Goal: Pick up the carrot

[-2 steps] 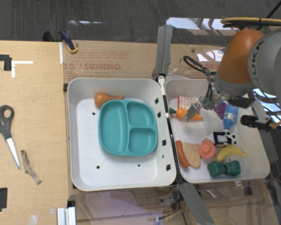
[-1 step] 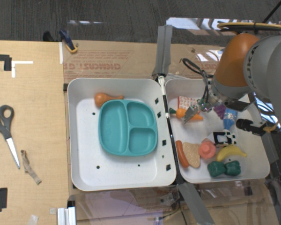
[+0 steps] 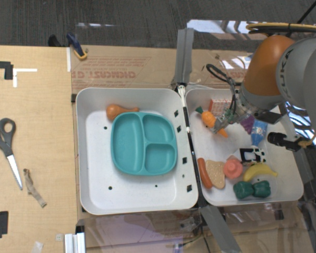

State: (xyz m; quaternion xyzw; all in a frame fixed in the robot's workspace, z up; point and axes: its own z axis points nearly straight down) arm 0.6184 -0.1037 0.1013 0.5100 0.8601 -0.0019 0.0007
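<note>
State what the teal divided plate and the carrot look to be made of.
Teal divided plate: likely moulded plastic, smooth with a soft sheen, uniform colour, rounded compartment ridges.
Carrot: probably plastic toy food, flat even orange with a green tip; the finish is too small to judge.

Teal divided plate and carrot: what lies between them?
In the camera view, between the teal divided plate and the carrot run the two bins' adjoining rims.

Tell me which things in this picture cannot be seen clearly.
- Gripper, camera view: too small and dark against the carrot; grasp unclear.
- Purple item, camera view: partly behind the arm.
- Orange toy, left bin: partly covered by the teal tray.
</note>
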